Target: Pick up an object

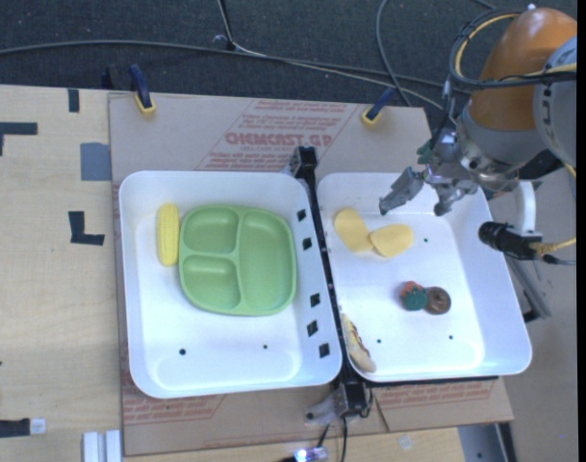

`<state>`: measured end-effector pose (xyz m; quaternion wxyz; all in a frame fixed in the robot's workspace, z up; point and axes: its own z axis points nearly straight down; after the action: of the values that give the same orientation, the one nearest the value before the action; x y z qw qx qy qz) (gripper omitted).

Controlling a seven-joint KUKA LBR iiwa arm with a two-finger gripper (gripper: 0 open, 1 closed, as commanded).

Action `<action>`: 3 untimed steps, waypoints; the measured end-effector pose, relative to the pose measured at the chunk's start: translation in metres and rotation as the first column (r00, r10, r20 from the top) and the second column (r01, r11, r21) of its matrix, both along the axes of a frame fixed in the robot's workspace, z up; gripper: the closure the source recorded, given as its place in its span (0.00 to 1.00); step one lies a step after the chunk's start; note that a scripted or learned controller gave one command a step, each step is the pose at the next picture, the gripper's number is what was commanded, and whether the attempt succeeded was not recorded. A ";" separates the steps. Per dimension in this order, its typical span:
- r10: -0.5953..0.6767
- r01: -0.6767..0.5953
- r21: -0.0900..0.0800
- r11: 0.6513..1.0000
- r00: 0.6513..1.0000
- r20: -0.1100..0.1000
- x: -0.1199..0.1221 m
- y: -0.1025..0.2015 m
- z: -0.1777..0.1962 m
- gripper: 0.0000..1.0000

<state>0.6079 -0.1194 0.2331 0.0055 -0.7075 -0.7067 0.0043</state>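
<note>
Hovering with spread, empty fingers, gripper (420, 197) over the right bin's (485, 349) back edge, just beyond the two touching yellow pieces (369, 234) lying near the divider, and risking nudging the pair aside instead of pinching one.

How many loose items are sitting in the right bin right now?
4: two yellow pieces touching near the middle, a small dark item nearer the front, and a small item against the front-left wall.
</note>
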 end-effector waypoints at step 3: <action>0.002 -0.002 -0.002 1.000 1.000 0.007 -0.003 0.003 -0.102 0.00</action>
<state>0.6054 -0.1161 0.1308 0.0024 -0.7067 -0.7075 0.0026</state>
